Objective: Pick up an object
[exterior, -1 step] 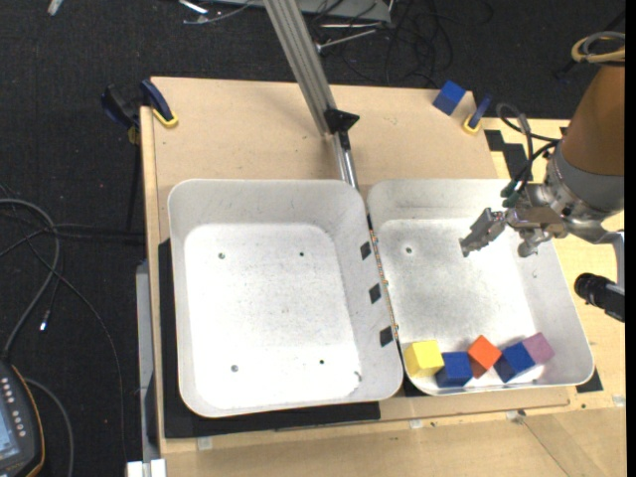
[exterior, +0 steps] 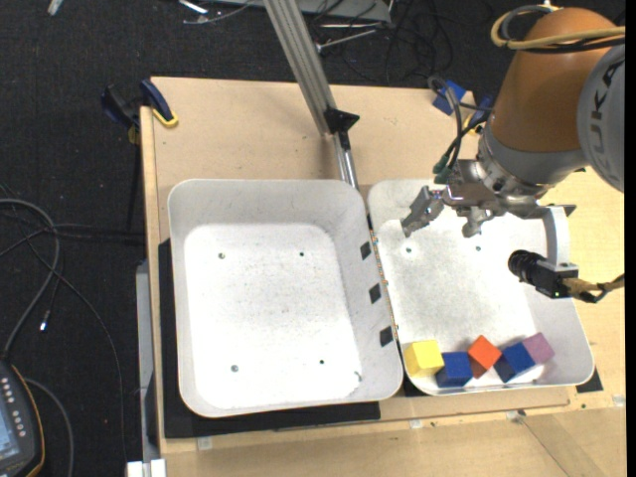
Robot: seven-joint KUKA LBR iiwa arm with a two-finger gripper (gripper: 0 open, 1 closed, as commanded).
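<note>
Several small cubes lie along the near edge of the right bin (exterior: 452,291): a yellow cube (exterior: 424,356), a blue cube (exterior: 455,368), an orange cube (exterior: 484,352), a dark blue cube (exterior: 515,362) and a purple cube (exterior: 539,347). My gripper (exterior: 442,223) hangs over the far part of that bin, well away from the cubes. It is open, its two fingers spread with nothing between them. The grey and orange arm comes in from the upper right.
The left bin (exterior: 263,296) lies beside the right one, their rims touching. A slanted metal pole (exterior: 303,53) rises from behind the bins. Clamps (exterior: 452,95) sit on the far bench edge. A black unit (exterior: 534,269) juts from the wrist.
</note>
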